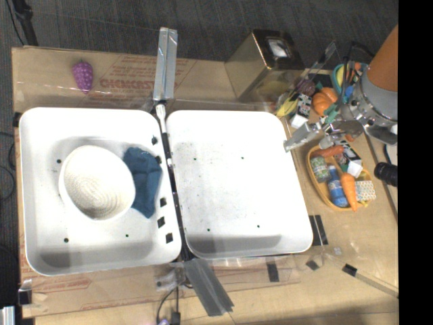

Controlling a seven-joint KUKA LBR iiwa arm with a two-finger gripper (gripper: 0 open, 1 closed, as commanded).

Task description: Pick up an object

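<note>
White bins on a brown cardboard-covered bench, arm parked off at the right.

A purple grape-like toy (83,75) lies on the cardboard behind the left bin (40,249). In that bin a pale woven hat (97,181) sits upside-round near the middle, with a crumpled blue cloth (144,179) touching its right side, close to the divider. A grey metal bar (164,63) stands up behind the seam between the bins. The right bin (237,239) shows bare white floor with a few dark specks. Behind its far right corner is a tan box (265,63). Further right, a yellow basket (338,181) of mixed small toys rests on the bench. The gripper (308,135) hangs over the right bin's far right rim, apart from hat and cloth; whether its claw is open or closed cannot be told.
</note>
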